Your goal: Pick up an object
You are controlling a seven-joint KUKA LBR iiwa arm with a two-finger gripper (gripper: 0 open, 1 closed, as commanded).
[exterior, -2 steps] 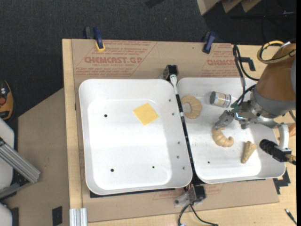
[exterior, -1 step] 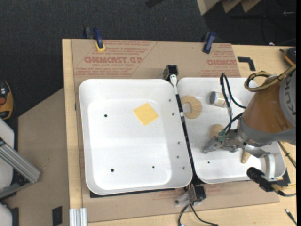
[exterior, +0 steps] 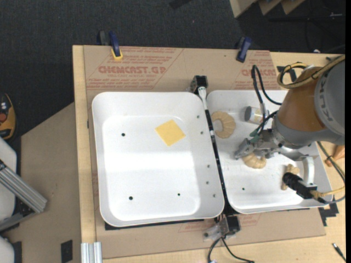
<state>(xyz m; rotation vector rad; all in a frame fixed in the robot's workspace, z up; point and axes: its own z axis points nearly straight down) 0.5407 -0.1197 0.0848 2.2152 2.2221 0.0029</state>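
Observation:
In the right bin (exterior: pixel 241 199) my gripper (exterior: pixel 251 150) is low over the floor, reaching in from the right. A small tan rounded lump (exterior: pixel 255 161) lies just below and against it; whether it is held I cannot tell. A tan ring-shaped object (exterior: pixel 223 124) lies near the bin's left wall, apart from the gripper. Above the gripper, near the far wall, rests a small grey cylinder (exterior: pixel 249 114). A flat yellow square (exterior: pixel 170 132) lies alone in the left bin (exterior: pixel 109 163).
The divider (exterior: pixel 214 152) between the two bins runs just left of the tan ring. Blue clamps (exterior: pixel 114 41) (exterior: pixel 243 48) hold the cardboard base at the back. Cables (exterior: pixel 262 95) loop over the right bin's far corner.

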